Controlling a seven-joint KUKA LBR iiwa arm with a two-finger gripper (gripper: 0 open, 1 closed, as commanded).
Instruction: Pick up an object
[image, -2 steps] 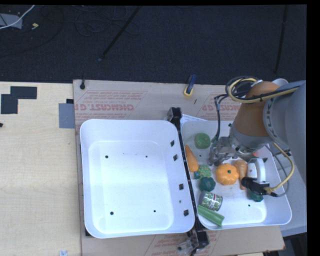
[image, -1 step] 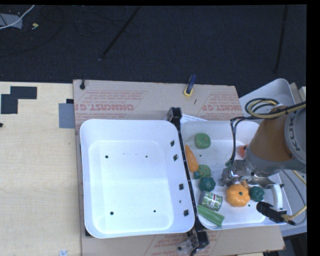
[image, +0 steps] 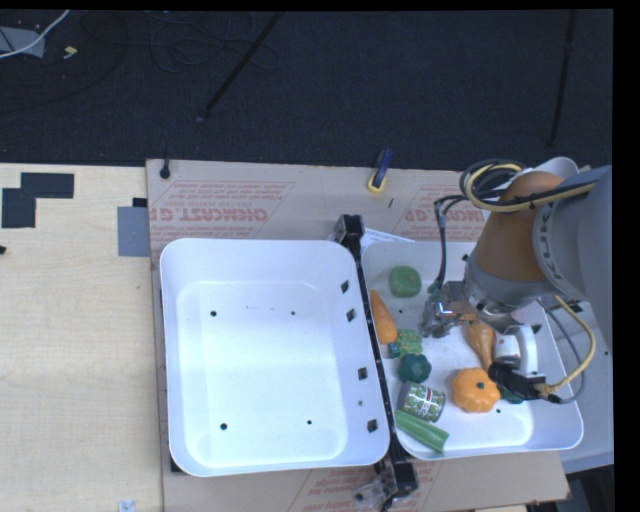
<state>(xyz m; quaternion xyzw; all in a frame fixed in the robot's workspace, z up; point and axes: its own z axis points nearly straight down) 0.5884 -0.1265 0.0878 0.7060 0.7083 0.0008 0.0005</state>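
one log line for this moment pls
arm over right bin | pincer low among toys | nearest: carrot, green disc | nothing seen held

You have two bins side by side on the tabletop: the left bin and the right bin. In the right bin, a carrot lies along the left wall, a disc behind it, a ball and can in front, a cucumber nearest the front rim, and a pumpkin right of the can. The end effector sits between disc and pumpkin. A clamp lies behind the bins.
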